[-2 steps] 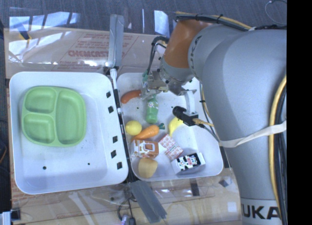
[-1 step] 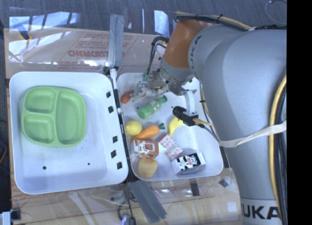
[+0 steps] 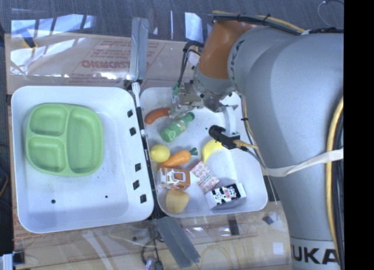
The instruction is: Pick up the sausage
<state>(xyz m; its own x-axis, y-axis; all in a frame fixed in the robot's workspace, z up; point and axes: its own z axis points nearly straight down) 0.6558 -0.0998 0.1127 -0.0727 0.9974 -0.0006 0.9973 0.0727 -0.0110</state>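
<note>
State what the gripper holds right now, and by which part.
Cannot be told. The gripper sits low over the right bin, right beside the sausage and green bottle, but no object shows between its fingers.

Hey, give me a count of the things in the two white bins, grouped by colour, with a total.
Green: 2, divided plate and bottle
Yellow: 3, lemon, banana and potato-like piece
Orange: 2, sausage and carrot
Printed cartons: 3, orange, pink and black-and-white
Total: 10

Orange-red sausage [image 3: 156,114] lies tilted near right bin's far-left corner.
</note>
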